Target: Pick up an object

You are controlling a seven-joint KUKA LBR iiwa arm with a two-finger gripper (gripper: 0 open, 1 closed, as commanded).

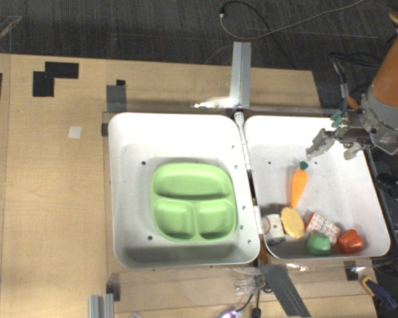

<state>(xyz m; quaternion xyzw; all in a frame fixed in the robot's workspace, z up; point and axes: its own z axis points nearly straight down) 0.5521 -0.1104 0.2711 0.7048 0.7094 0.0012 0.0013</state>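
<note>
We see the arm (391,78) reach in from the right and hang its pincer (333,144) over the upper part of the right bin (272,144). Its two fingers stand apart, one toward the left and one toward the right, with nothing between them. The things to pick lie lower in that same bin. Nearest is the carrot (298,185), just below and a little left of the pincer, lying lengthwise with its green top toward the pincer, apart from it. Farther down, along the bin's near edge, we find a small cluster: a white can (274,226), a yellow round piece (292,222) touching it, a white packet with red print (322,226), a green ball (319,244) and a red pepper (350,242). The left bin (126,177) on the worktop (46,211) holds a green divided tray (194,201), well apart from the pincer.
</note>
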